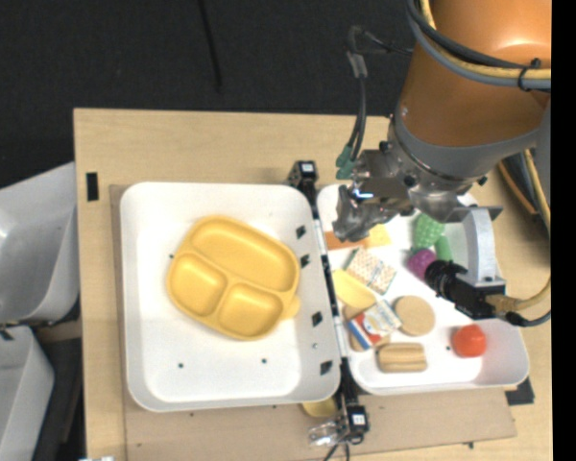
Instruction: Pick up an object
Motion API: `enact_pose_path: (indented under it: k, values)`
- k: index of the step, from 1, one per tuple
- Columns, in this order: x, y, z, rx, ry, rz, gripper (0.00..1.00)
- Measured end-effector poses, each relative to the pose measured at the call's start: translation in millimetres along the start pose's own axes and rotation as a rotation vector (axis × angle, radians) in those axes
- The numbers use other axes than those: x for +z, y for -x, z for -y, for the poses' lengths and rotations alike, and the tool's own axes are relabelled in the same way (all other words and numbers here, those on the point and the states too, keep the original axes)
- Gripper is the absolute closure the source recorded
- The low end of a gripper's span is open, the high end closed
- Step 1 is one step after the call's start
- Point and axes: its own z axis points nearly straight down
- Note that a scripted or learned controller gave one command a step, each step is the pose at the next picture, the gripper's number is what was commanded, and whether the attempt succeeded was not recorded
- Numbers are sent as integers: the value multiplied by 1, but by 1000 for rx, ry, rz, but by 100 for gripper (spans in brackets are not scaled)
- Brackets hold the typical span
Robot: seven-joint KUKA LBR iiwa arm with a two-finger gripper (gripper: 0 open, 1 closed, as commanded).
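My gripper (pixel 355 221) hangs over the far left part of the right bin (pixel 499 373), just above a yellow block (pixel 377 235) that peeks out under it. Below it lie a checkered cracker packet (pixel 372 269), a yellow wedge (pixel 353 289), a round tan cookie (pixel 414 315), a red, white and blue packet (pixel 370 327) and a tan bread loaf (pixel 401 357). A red tomato (pixel 469 340) sits at the bin's near right. Green (pixel 428 230) and purple (pixel 420 260) toys lie beside the wrist. Nothing visibly sits in the gripper.
The left bin (pixel 154 353) bears a yellow three-compartment plate (pixel 232 277). A black and grey fitting (pixel 472 275) juts from the wrist over the right bin. The bins' shared rim (pixel 324 296) carries black clips. Wooden bench (pixel 173 142) surrounds both.
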Motion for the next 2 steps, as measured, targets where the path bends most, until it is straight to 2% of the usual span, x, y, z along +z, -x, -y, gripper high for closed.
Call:
enact_pose_path:
  k: [1, 2]
  values:
    - [-6, 2, -2, -5, -8, 5, 100]
    - [98, 48, 2, 10, -14, 2, 100]
